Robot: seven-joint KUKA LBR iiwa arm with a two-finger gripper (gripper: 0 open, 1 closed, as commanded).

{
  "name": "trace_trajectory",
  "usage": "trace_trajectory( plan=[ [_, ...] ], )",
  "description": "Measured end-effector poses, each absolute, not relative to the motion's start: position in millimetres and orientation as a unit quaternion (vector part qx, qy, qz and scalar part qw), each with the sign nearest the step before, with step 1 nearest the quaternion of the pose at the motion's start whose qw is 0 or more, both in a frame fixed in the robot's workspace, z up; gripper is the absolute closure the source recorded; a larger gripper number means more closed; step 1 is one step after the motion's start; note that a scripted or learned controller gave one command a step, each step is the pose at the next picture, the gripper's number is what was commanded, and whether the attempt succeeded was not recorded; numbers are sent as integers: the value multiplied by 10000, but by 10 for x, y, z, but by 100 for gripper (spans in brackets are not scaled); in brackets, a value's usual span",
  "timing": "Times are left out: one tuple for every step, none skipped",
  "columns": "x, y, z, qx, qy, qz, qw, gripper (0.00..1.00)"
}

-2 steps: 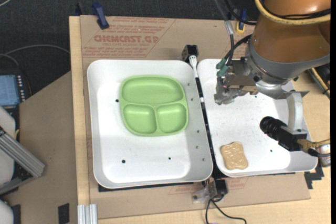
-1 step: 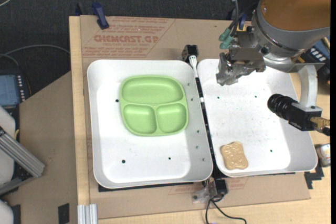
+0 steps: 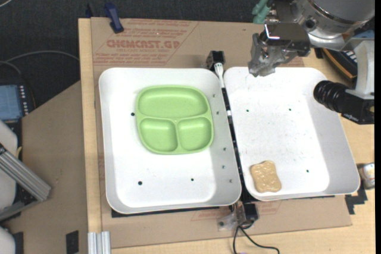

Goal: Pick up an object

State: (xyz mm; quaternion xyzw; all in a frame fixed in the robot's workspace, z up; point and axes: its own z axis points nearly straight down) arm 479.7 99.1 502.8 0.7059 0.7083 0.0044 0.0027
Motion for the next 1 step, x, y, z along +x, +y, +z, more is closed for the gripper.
trace_trajectory(
  plan=[
    [4786,1313,4320,7059,7083,-37,-24,100]
  ],
)
